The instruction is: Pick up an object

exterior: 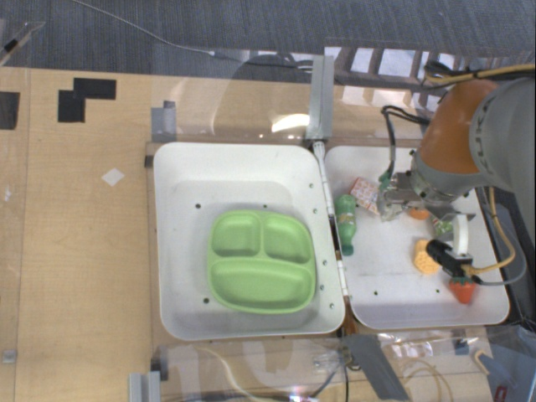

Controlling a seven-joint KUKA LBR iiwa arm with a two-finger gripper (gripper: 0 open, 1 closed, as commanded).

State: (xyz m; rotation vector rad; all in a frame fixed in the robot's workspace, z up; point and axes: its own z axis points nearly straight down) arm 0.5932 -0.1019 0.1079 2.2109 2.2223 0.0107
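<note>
Down in the right bin (494, 308) sits my pincer (392, 204), low over the floor near the bin's upper left, and from this slanted view I cannot tell how wide it stands or whether anything is caught in it (the wrist body covers most of it). Just beside it to the left lies a small pink-and-white packet (363, 193), and further left, against the wall shared with the left bin (167, 249), a green bottle (344, 222) lying lengthwise. A small orange piece (418, 214) peeks out just right of my tip. Lower down are a yellow object (426, 261) and a red-orange one with a green top (463, 291), with a black cable loop passing near both. A green divided plate (261, 260) rests in the left bin, well apart from me.

My guess is that I am at the grasp itself, on the packet or the orange piece. What worries me: the things near my tip are crowded, so I might nudge one aside or pinch only an edge that slips on the lift; a flat packet offers little to hold
</note>
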